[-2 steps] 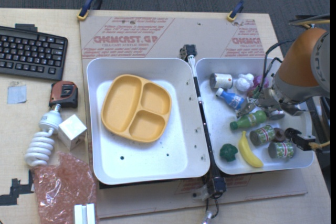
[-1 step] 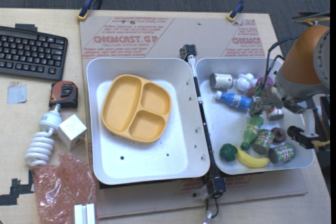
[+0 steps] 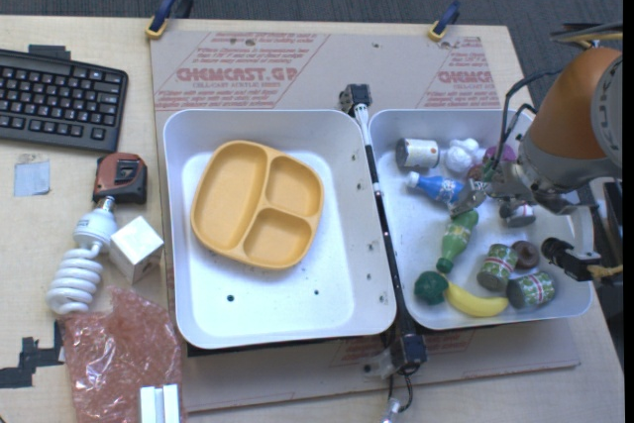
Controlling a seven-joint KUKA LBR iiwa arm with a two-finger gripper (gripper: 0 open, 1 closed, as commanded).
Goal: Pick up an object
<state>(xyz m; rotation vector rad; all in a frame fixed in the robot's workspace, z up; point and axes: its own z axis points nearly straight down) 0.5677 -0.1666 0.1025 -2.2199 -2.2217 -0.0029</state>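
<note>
Camera view from above shows two white bins side by side on a table. Left bin holds a yellow divided plate. Right bin, at the right of the frame, holds a jumble of small toy groceries: a white can, a blue bottle, a green bottle, a dark green ball, a banana and two small labelled cans. The grey and orange arm reaches in from the right edge, and its pincer sits low over the upper middle of the right bin; whether its fingers are apart or together cannot be told among the clutter. The green bottle lies just below and left of the pincer, tilted, its cap end near the tip. It looks like light, stiff, smooth plastic, likely to roll or slip, so the best hold is probably across its narrow body at the middle. The blue bottle lies just left of the pincer.
</note>
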